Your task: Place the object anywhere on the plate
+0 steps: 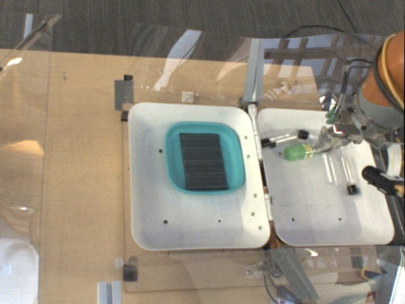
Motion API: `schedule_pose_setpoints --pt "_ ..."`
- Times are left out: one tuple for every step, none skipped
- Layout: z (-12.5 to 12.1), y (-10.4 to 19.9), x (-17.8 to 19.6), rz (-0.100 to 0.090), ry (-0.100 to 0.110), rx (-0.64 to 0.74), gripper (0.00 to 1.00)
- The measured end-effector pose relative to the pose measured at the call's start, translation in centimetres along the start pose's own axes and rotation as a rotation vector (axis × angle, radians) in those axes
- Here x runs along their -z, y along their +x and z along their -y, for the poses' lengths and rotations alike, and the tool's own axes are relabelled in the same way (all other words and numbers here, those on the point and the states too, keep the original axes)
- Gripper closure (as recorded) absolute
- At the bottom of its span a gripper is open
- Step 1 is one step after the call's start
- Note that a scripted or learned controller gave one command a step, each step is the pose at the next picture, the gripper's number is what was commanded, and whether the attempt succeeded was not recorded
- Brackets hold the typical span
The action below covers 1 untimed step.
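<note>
green object (295, 152) in right bin | touching hand (319, 145) tip | grip: cannot tell

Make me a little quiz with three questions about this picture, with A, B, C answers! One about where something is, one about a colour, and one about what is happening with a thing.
1. Where is the plate?
A. In the left bin
B. In the right bin
C. On the wooden bench outside the bins

2. What colour is the small round object?
A. Red
B. Green
C. Blue

3. What is the state of the green object?
A. It lies on the plate
B. It lies on the floor of the right bin
C. It hangs high above the left bin

Answers:
1. A, since the teal plate with its dark ridged middle sits inside the left bin.
2. B, since the object beside the tool is light green.
3. B, since it rests on the white bin floor, far from the plate.
</note>
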<state>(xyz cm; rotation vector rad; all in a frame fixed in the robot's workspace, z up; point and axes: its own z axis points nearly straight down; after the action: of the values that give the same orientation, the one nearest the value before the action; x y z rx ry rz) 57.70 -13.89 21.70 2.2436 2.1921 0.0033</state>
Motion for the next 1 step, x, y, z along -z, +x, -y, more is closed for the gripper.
schedule_pose_setpoints --pt "0.0 0.0 0.0 0.0 0.0 0.0 0.0"
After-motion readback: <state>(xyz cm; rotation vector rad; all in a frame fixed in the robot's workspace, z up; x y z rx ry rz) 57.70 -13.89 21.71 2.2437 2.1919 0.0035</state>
